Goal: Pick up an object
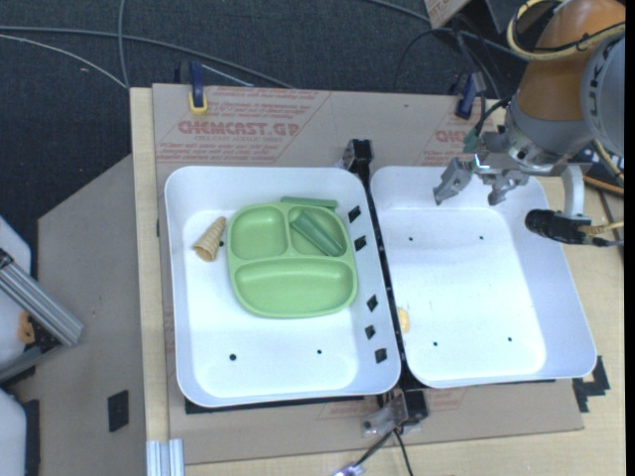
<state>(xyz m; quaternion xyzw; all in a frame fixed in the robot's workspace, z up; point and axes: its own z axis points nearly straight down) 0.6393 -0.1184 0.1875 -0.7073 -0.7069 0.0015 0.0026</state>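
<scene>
**Arm hangs over the right bin; objects lie in the left one**

The tabletop (298,107) is a sheet of brown cardboard printed with red lettering, standing on a dark carpeted floor crossed by thin cables. Two blue clamps grip its far edge.

Two shallow white bins sit side by side on it, touching along a black divider. In the left bin (268,365) there are three loose things. One small tan cone (209,238) lies nearest the left wall, just beside a green divided plate (288,276). The plate has three compartments, and one dark green wedge-shaped piece (317,231) rests in its far right compartment, with a flat green strip at the plate's far edge. One small yellowish bit (402,318) sits at the divider, on the near left edge of the right bin (476,305).

One grey arm with an orange band reaches in from the right. Its tool (474,184) hovers above the far part of the right bin, fingers spread apart with nothing between them, well apart from the plate and cone.
</scene>
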